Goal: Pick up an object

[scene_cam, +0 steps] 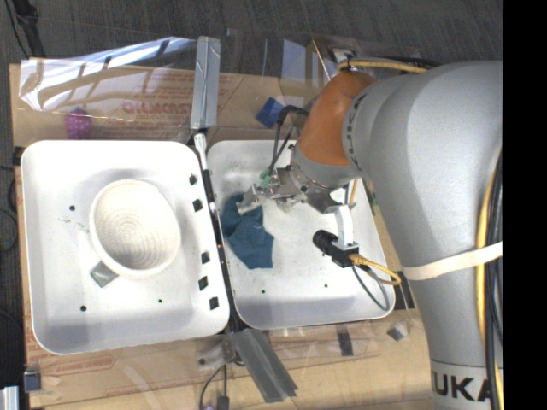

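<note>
- Two white bins sit side by side on the bench [85,367]; nearest me, at its front edge, some grey brackets lie on the cardboard.
- Left bin [51,314]: a round white bowl [134,226] rests in it, with a small grey scrap [102,273] touching its near rim.
- Right bin [299,310]: a crumpled blue cloth [248,236] lies by the wall shared with the left bin, its long axis running roughly near to far.
- Over that bin the grey arm [427,186] reaches in from the right, and its tool [256,196] is down at the cloth's far end, just touching or barely above it.
- Whether the tool is open or clamped I cannot tell from here.
- My guess: the cloth is the target, lying mostly to the near side of the tool.
- Farther back, a clear plastic sheet [102,67] and a small purple thing [79,125] lie behind the bins.
</note>
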Motion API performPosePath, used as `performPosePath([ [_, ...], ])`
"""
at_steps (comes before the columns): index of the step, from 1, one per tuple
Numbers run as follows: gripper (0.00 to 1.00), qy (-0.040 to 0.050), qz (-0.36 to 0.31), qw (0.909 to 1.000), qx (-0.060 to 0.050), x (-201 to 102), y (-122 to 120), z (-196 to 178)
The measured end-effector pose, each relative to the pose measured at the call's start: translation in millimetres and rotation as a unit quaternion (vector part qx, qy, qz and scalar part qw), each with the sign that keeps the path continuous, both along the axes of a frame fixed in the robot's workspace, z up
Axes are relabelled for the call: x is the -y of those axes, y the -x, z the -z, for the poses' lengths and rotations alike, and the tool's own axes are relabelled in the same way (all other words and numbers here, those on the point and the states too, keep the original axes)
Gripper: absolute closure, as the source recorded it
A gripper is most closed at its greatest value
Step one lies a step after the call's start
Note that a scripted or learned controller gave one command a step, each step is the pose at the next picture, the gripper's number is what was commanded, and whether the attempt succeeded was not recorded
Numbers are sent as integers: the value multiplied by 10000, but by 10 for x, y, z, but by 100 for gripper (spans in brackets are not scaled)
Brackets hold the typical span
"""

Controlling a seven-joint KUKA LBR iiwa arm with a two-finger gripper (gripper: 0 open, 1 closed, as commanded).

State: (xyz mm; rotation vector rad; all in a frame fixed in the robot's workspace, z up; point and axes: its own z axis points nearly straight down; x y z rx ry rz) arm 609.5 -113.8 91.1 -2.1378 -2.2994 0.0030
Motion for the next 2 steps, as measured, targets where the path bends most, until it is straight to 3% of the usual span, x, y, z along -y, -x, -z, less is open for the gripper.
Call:
performPosePath([
  [1, 100, -3, -36, 10000, -4, -16, -7, -102],
  [2, 100, -5, -783, 9969, 6, -617, -53, -1010],
])
